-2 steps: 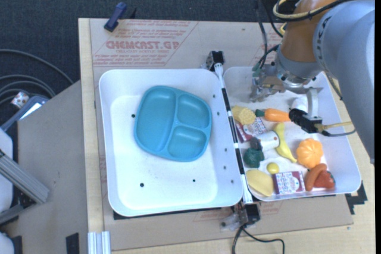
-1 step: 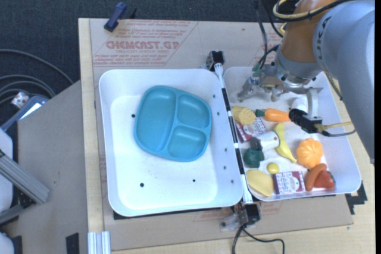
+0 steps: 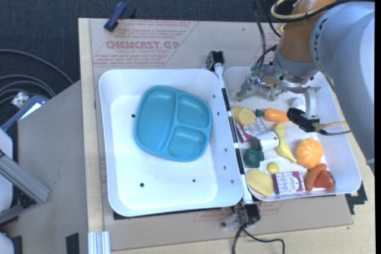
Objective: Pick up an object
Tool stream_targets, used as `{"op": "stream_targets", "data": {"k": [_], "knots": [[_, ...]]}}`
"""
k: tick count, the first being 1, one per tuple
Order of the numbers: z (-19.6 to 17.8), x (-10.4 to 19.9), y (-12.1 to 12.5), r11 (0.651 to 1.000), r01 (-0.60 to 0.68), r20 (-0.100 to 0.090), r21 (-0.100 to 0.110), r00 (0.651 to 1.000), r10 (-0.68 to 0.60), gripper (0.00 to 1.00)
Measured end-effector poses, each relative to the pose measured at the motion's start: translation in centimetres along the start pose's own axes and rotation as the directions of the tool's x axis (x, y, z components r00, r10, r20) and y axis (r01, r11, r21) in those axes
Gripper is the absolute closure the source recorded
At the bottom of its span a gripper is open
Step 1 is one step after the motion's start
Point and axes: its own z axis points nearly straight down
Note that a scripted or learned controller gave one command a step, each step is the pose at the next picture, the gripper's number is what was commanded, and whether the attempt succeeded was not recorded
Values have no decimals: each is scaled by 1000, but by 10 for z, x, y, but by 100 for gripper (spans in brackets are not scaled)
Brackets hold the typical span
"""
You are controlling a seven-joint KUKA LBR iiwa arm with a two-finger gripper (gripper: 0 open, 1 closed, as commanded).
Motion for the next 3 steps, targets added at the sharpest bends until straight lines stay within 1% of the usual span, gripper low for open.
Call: {"op": "stream_targets", "data": {"k": [1, 2, 3], "knots": [[-11, 1, 1, 1000, 1, 0, -3, 1000, -1, 100], [-10, 0, 1, 1000, 1, 1, -2, 1000, -1, 0], [0, -4, 2, 1000, -1, 1, 0, 1000, 1, 0]]}}
